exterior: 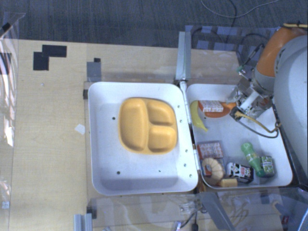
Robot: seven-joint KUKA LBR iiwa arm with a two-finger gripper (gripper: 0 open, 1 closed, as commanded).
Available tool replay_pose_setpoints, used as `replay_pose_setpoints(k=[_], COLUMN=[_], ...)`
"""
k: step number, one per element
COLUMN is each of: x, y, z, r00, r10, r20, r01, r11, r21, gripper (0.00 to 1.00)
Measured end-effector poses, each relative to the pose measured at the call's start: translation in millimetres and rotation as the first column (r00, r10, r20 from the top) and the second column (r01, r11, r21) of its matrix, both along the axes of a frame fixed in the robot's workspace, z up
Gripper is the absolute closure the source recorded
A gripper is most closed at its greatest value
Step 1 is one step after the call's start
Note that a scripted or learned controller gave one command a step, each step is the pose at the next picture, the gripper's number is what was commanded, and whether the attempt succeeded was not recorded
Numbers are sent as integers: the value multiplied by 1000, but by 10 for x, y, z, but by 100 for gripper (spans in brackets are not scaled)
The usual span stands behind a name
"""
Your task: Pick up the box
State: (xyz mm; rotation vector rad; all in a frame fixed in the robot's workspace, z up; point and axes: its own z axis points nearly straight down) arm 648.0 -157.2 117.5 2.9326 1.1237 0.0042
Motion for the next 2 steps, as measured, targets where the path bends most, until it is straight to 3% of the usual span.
replay_pose_setpoints(k=[1,2], x=[125,-278], y=[639,775], z=[-309,692], r00=[999,999], r10=[36,-53], r20=[-8,4], r01=[-36,53], r11=[999,999], r21=[4,0], gripper=[0,0])
